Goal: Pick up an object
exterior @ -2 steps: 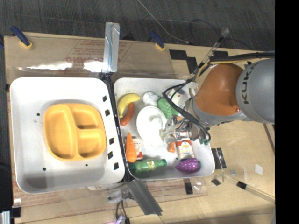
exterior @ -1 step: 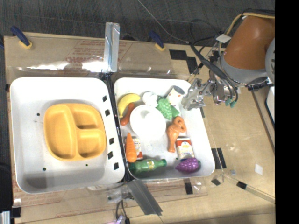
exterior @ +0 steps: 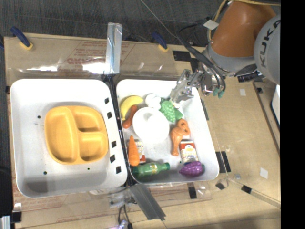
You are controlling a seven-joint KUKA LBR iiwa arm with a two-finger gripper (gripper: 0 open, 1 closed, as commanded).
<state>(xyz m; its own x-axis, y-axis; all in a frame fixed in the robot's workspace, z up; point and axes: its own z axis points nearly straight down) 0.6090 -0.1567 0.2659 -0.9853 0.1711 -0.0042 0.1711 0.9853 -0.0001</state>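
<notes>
The gripper [exterior: 182, 93] was parked over the right bin's [exterior: 208, 133] top edge, right by the green lettuce toy [exterior: 170, 110], grip state couldn't be made out, so it was probably the reach step, with a lowering needed next.

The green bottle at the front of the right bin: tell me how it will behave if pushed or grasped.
The green bottle lies on its side, so a push across its length would probably roll it. It looks smooth and glossy, so it may slip in a grasp. The carrot and the bin wall sit close by, which likely limits its travel.
</notes>
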